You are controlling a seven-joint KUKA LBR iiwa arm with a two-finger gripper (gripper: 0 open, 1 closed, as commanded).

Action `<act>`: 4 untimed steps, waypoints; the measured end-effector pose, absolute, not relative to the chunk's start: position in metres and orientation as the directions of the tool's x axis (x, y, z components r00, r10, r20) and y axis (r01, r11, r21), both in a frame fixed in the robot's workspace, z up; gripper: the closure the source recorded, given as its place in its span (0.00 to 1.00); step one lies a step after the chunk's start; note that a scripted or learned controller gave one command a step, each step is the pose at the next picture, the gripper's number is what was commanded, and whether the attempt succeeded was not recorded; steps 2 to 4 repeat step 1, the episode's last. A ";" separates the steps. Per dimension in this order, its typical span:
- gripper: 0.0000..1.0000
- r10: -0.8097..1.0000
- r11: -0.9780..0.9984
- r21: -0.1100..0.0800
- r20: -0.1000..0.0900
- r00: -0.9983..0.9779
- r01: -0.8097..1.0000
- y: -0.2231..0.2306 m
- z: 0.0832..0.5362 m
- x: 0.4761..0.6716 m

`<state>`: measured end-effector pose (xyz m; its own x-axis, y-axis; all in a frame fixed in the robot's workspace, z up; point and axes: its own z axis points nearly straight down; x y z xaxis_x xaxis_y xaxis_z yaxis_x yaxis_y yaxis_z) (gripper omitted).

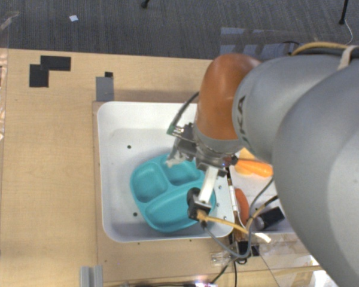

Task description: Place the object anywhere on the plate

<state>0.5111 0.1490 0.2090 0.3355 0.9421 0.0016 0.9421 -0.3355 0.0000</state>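
The end effector (178, 153) is hanging low over the plate (148, 185), above the upper right compartment near the rim. Its view from above is crowded by the wrist and the orange band, so whether it is wide or narrow cannot be told, and nothing is showing in its grasp.

The orange piece (255, 168) is lying off the plate, to the right of the end effector and just beyond the wrist, with part of it tucked under the grey arm (305, 136). It is looking long and smooth, bright orange, like a carrot lying roughly level across the view. A rounder, redder piece (242, 203) is sitting just below it, also partly covered by cables.

The plate is teal, divided into three compartments, and is resting tilted toward the lower right corner of the left bin (115, 154). The bin is standing on the pale wooden counter (48, 190), which is carrying black tape marks (48, 69) near its upper left.
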 end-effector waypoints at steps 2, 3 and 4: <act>0.00 0.845 -0.534 0.002 0.005 0.534 0.845 0.205 0.231 0.584; 0.00 0.845 -0.534 0.002 0.005 0.534 0.845 0.205 0.231 0.584; 0.00 0.845 -0.534 0.002 0.005 0.534 0.845 0.205 0.231 0.584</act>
